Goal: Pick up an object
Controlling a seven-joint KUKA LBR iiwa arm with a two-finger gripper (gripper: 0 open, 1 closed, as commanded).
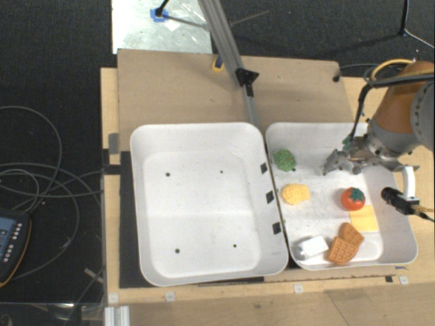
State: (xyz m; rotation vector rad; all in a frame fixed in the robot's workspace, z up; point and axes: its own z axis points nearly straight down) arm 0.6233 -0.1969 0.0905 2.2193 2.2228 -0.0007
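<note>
Hand [338, 165] low over the far part of the right bin [309, 131], fingers [330, 164] spread apart, nothing between them. Grey arm [408, 124] with orange band entering from the right edge. Just below the hand, apart from it, a red tomato [353, 197], touching a yellow cheese slice [364, 218] at its near side. Further left in the same bin, a green broccoli-like piece [285, 159] near the dividing rim, and a yellow corn-like piece [295, 194] nearer the camera. Along the near wall, a white block [312, 247] beside a brown waffle [344, 244]. Left bin [197, 202] bare white, a few dark dots on its floor. Both bins on a pale wooden tabletop [177, 87], brown board beneath. Slanted grey pole [224, 36] crossing the far side. Dark carpet around, looping cables [41, 175] and a handheld pendant [12, 240] at left.
</note>
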